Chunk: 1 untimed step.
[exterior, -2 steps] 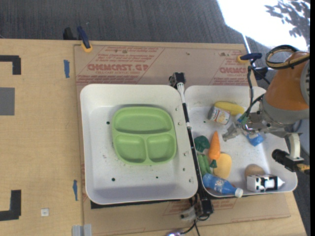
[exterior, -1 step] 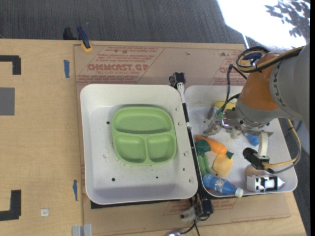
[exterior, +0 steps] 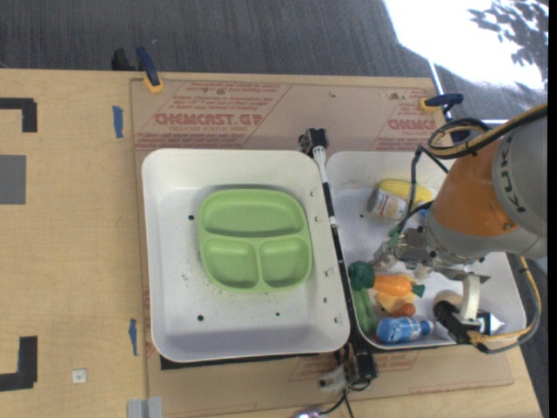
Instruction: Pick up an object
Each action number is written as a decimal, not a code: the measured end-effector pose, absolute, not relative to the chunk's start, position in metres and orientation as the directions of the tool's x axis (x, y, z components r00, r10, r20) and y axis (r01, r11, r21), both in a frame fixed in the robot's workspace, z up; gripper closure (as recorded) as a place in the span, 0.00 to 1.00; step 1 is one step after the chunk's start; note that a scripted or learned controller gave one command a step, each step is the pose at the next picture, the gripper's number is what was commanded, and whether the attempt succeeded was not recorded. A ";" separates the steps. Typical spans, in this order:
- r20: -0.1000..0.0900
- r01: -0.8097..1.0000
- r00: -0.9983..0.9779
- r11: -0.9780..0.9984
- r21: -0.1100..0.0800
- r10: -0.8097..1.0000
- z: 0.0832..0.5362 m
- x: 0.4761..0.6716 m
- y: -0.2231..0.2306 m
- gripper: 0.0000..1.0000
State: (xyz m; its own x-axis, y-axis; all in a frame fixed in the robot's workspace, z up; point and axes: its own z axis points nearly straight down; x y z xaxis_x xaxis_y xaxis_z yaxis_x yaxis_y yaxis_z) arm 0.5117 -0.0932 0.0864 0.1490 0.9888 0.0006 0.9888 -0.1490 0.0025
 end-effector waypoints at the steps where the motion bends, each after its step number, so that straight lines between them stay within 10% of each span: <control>1: 0.001 0.978 0.210 -0.210 0.006 0.978 0.086 0.481 -0.099 0.00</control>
